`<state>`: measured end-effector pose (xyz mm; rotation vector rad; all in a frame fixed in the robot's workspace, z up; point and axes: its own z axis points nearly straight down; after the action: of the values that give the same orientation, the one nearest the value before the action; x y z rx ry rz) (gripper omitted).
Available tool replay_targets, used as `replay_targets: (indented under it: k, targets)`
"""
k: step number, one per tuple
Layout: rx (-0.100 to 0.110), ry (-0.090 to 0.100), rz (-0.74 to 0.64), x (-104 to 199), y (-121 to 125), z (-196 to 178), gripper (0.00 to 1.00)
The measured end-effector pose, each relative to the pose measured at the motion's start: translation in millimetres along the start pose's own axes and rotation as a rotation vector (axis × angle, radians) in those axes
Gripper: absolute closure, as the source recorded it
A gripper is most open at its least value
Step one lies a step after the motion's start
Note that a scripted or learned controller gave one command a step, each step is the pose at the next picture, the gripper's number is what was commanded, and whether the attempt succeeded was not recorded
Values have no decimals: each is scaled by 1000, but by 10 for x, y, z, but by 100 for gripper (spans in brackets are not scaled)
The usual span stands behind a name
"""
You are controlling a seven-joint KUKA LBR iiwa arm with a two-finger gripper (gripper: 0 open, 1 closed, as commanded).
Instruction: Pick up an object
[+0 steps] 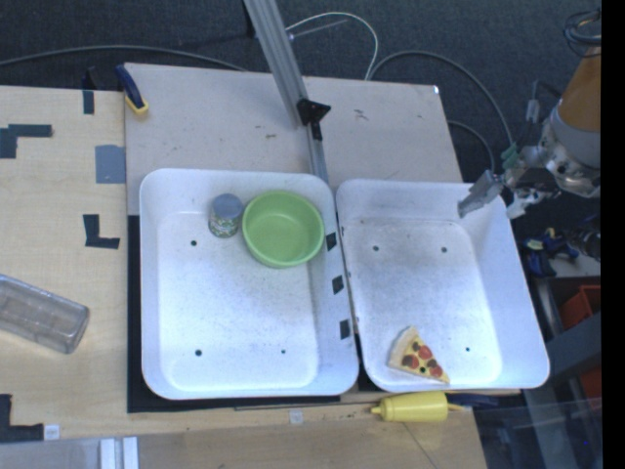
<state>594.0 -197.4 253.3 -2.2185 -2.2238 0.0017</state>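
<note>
Yellow bottle [414,407] (no legible label) lies below the bins; gripper [480,195] grip unclear.

A grey metal pole [278,52] slants across the bench [391,130] from the top, ending in a black clamp [312,112] just behind the seam between the two bins, and thin white cables [430,66] loop over the dark floor behind. A blue-and-yellow clamp [132,89] sits at the bench's far left corner, and strips of dark tape [96,229] mark the wooden surface to the left. Near the left edge a clear plastic container [39,313] lies on its side.
</note>
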Motion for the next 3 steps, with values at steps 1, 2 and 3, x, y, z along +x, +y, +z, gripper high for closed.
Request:
replay_targets:
  k: [1,2,3]
  targets:
    - [0,0,0,-1,0,0,0]
    - [7,1,1,-23,-14,644,0]
    - [7,1,1,-32,-69,1287,0]
